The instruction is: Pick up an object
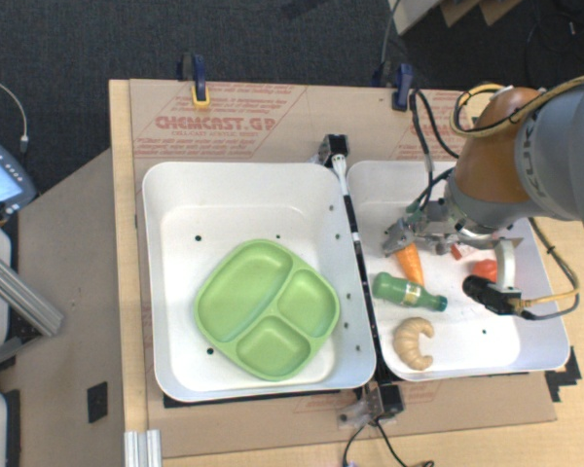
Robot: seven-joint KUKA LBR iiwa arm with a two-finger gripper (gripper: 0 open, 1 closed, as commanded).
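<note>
Camera view: we see the gripper (416, 238) low in the right bin (530, 350), around the middle of that bin, w/ the arm's orange band just above it. We can't tell if it's open or closed; the wrist covers it from this angle. An orange carrot (410, 262) lies right at the gripper's near side, thick end up against it and thin end pointing toward the viewer. It looks like the obj being gone for.

Progress, as we judge it: approach done, gripper is down at the carrot. Pick not confirmed. The carrot seems to rest on the bin floor, and we see nothing clearly clamped or lifted. Left to do: secure the hold, then raise the obj clear of the bin.

Other things in the same bin: a green bottle (409, 292) lies on its side just beside the carrot's tip, maybe touching, we can't say. A croissant (415, 341) sits nearer the front edge, apart from the bottle. A red item (483, 269) is to the right, near the wrist, too small to ID.

Left bin (175, 202) holds a green divided plate (268, 309), well apart from the arm, so no issue there.

In the way: mainly the bottle, close enough that it could get nudged on the lift. The red item is near the wrist too.
</note>
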